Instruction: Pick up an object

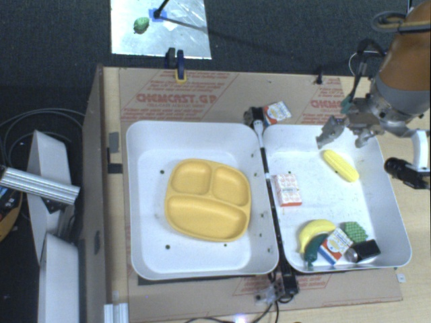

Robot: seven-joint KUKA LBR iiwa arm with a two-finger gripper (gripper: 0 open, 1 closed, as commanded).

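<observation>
A cardboard-covered bench (202, 93) bears two white bins. The left bin (145, 153) holds a yellow divided plate (205, 199). In the right bin (384, 200), the gripper (347, 132) hangs with fingers spread, holding nothing, just above a yellow corn cob (340, 165); a banana (314, 233) lies nearer the bin's front edge.

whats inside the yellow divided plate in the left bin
Nothing lies in the yellow three-compartment plastic plate; all three sections show bare. It sits alone in the left white bin. The bin floor beneath the plate is covered, so anything under it cannot be seen.
</observation>
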